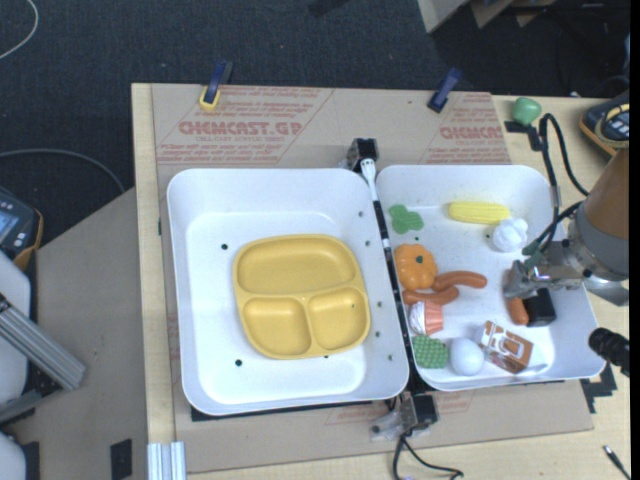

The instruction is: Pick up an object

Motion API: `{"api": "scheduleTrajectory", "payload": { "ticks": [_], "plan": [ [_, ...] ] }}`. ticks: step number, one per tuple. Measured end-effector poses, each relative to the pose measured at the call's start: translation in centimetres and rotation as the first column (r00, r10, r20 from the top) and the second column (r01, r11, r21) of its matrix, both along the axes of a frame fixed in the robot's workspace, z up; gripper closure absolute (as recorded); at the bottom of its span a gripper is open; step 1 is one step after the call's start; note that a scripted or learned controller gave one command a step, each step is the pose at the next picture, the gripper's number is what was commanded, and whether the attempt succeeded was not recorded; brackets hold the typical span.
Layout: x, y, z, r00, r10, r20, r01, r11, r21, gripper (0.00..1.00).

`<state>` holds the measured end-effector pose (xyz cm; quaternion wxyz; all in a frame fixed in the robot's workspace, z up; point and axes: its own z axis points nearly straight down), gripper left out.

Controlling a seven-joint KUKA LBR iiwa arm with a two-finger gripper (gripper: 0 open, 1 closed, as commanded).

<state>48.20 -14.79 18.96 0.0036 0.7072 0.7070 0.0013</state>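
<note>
The right bin holds several toy foods. There is a yellow corn cob, a green leaf, a white garlic bulb and an orange fruit. A red-brown sausage, a red and white can, a green piece, a white egg and a brown packet lie there too. My gripper reaches in from the right, low over the bin's right side. A small orange-brown piece sits directly beneath it, beside a black block.
The left bin carries a yellow divided plate. Clamps sit on the divider between the bins at the far end and the near end. Cables run along the bench's right edge.
</note>
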Motion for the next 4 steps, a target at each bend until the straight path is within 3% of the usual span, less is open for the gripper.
{"api": "scheduleTrajectory", "payload": {
  "ticks": [1,4],
  "plan": [
    [0.1,0.0,3.7,1.000,0.001,-0.001,-0.001,1.000,0.001,1.00],
    [7.3,12.8,3.0,1.000,0.005,-0.004,-0.005,1.000,0.003,1.00]
  ]
}}
